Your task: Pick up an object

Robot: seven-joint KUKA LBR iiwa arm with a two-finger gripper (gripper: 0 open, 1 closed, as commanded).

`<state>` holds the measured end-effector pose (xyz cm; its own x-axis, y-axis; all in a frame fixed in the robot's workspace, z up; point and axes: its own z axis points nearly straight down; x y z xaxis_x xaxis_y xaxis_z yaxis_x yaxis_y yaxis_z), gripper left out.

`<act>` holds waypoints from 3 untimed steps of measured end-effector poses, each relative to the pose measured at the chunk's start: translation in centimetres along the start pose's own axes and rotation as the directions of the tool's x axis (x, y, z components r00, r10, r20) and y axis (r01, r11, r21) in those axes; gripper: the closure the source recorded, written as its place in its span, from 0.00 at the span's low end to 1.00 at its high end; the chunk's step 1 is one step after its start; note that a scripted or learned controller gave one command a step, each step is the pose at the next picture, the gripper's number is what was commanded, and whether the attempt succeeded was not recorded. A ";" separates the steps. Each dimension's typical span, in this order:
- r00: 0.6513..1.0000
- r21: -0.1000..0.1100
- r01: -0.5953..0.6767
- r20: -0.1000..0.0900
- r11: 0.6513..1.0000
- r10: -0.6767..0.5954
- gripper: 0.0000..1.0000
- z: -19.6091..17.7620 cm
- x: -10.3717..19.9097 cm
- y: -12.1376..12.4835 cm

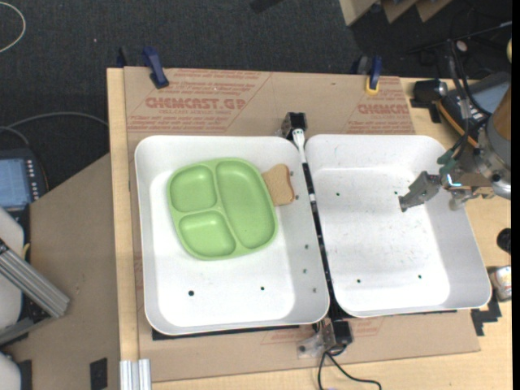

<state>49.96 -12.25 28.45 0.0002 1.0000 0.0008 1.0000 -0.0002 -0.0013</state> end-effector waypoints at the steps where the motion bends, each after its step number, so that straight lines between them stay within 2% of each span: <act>1: 1.000 -0.022 0.006 0.003 1.000 -0.006 0.00 -14.1 3.7 1.8; 2: 1.000 -0.020 -0.002 0.005 1.000 0.002 0.00 -25.9 1.4 -2.2; 3: 1.000 -0.008 0.001 0.004 1.000 -0.001 1.00 -26.2 1.6 -2.0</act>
<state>48.02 -10.72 54.67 -0.0010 1.0000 -0.0029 1.0000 0.0010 0.0069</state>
